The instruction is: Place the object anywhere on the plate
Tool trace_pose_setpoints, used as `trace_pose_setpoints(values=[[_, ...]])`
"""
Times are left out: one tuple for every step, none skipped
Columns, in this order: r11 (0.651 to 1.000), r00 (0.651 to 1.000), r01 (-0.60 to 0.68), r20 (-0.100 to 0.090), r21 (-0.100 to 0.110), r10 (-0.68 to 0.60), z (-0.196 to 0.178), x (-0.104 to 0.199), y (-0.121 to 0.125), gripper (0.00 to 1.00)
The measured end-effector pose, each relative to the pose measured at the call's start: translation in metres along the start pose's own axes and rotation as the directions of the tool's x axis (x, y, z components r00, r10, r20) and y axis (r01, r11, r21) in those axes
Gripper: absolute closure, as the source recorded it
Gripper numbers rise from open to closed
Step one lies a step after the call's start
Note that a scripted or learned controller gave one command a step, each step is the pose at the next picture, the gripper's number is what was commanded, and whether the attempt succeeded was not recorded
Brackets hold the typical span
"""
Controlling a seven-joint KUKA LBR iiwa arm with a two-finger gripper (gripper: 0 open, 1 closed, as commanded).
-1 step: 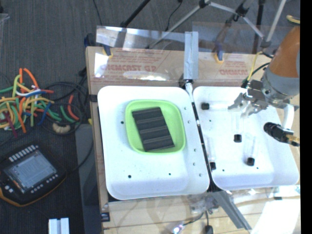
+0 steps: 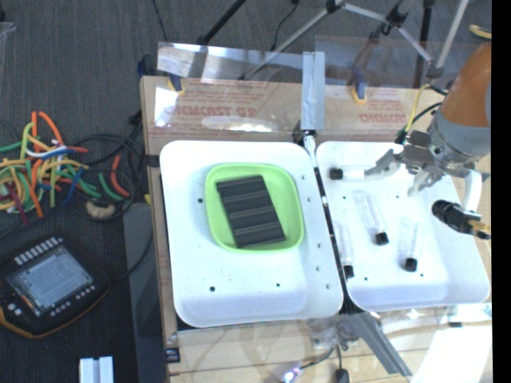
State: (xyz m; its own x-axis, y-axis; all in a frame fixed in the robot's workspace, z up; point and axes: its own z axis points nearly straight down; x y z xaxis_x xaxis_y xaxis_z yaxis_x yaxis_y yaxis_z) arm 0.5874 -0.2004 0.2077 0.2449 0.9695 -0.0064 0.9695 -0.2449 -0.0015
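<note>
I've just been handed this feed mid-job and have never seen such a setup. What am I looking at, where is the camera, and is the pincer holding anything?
This is one fixed camera above a bench, looking down at a slant. Two shallow white trays sit side by side: the left bin and the right bin. In the left bin lies a green plate with a dark ribbed block on it. In the right bin lie several small clear tubes with black caps, for example one near the middle and one further right.

The machine is a single robot arm, grey with an orange band, reaching in from the right. Its pincer hangs over the right bin's far side with its two fingers spread open. Nothing is between them, so it holds nothing.
</note>
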Motion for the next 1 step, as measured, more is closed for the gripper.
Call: trace_pose_setpoints(values=[[0.999,0.999,0.049,-0.003,-0.003,-0.049,-0.0577,-0.007,0.0413,0.0]])
